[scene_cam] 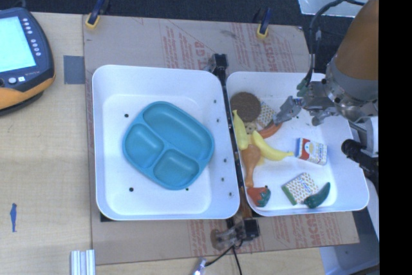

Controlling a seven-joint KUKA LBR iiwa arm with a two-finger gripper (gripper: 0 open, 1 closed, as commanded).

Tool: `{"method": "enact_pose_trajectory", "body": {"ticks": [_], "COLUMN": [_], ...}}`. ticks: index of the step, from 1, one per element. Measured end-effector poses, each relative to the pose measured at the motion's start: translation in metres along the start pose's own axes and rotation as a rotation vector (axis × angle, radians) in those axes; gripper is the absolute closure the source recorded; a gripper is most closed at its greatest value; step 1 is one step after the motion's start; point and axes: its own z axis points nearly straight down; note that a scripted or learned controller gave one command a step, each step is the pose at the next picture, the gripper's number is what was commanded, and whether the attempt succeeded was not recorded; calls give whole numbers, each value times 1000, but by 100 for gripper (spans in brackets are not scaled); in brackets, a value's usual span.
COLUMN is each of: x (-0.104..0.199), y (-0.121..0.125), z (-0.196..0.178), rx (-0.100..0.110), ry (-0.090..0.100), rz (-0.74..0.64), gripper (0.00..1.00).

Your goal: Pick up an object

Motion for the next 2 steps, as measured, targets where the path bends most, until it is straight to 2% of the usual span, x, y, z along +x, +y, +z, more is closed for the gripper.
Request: {"method": "enact_pose_trajectory", "body": {"ticks": [1, 2], "x": [5, 4], "y": [20, 19], "z": [146, 136], "rx": [-2, 1], "ry": [-3, -5], "rz": [0, -4], "gripper": [0, 100]}}
